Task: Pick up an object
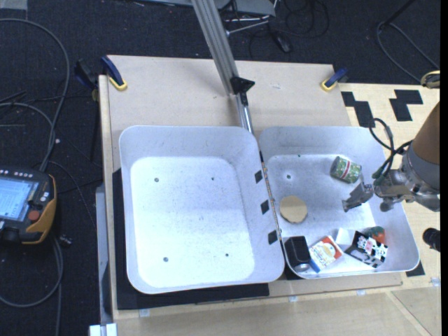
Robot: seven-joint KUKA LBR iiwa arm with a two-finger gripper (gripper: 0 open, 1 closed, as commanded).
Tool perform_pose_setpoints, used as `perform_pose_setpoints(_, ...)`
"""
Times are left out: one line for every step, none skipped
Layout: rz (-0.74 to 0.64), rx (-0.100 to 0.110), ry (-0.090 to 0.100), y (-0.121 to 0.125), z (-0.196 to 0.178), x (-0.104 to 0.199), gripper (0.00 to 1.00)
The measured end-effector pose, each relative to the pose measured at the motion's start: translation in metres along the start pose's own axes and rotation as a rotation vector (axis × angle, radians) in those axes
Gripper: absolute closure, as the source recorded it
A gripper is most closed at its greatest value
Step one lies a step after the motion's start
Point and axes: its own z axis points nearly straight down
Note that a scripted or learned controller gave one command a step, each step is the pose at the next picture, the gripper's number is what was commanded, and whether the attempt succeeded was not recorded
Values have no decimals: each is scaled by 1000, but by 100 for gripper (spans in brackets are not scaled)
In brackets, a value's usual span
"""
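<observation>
Here the claw [357,196] hangs in the right bin [308,145], clutching nothing, though whether it is spread or clenched I cannot tell. Five things lie around: green can [345,168], tan disc [293,209], black block [297,250], orange packet [325,251], patterned toy [369,246].

All the things lie in the right bin [308,142]. A green can [345,168] lies on its side near the far edge. A round tan disc [293,209] lies flat by the left edge. A black block [297,250], an orange-and-white packet [325,251] and a small black-and-white thing [366,247] sit along the near edge
</observation>
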Motion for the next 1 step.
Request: perform_pose_setpoints(0, 3, 1, 1, 43, -3, 0)
